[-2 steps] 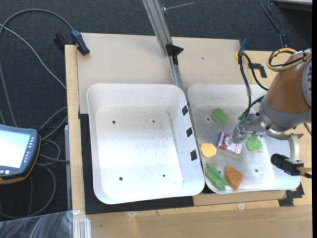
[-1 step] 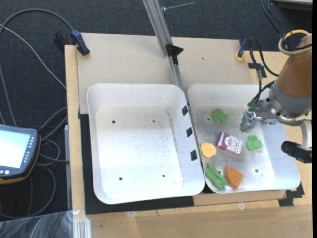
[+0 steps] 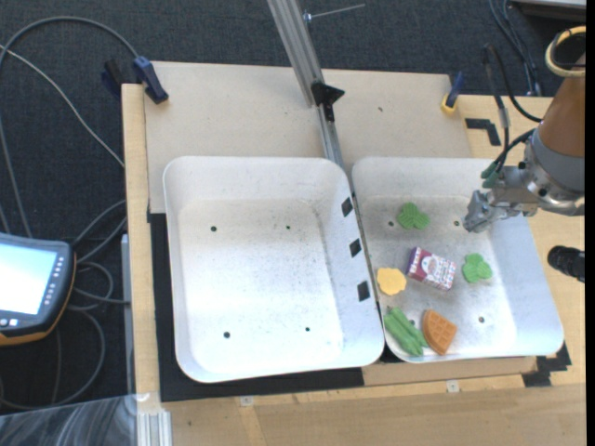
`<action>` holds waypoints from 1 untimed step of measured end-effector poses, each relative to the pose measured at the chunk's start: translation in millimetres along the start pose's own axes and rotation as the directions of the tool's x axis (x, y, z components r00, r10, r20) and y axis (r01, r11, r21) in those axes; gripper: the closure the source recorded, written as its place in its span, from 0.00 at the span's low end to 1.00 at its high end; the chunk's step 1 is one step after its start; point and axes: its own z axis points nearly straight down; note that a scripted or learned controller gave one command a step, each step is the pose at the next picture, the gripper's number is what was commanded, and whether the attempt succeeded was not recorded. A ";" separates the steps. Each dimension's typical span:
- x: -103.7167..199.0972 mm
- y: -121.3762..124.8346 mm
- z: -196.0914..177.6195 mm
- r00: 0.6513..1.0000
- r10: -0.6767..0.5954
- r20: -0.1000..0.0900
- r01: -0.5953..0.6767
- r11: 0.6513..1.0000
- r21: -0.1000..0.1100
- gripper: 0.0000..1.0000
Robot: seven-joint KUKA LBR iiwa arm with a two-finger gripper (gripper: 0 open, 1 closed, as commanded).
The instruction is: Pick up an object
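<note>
The right bin point(image 3: 521, 249) holds several small items. A green leafy piece point(image 3: 412, 217) lies near its upper middle, and another green piece point(image 3: 477, 268) sits further right. Between them is a purple and white carton point(image 3: 431, 268). A yellow piece point(image 3: 391, 282) lies by the left wall. A long green item point(image 3: 403, 331) and an orange waffle-like piece point(image 3: 439, 332) rest at the front edge. My gripper point(image 3: 476, 214) hangs over the right bin's upper right part, above and slightly left of the right green piece. Nothing shows between its tips.
The left bin point(image 3: 186, 193) stands beside the right one. A slanted metal pole point(image 3: 296, 45) runs from the top down to the gap between the bins. Blue clamps point(image 3: 149, 77) and a yellow clamp point(image 3: 453, 96) grip the bench's back corners. A handheld pendant point(image 3: 28, 286) lies at far left.
</note>
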 end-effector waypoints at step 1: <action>-0.1 1.8 -54.3 1.000 0.000 0.000 0.000 1.000 -0.001 1.00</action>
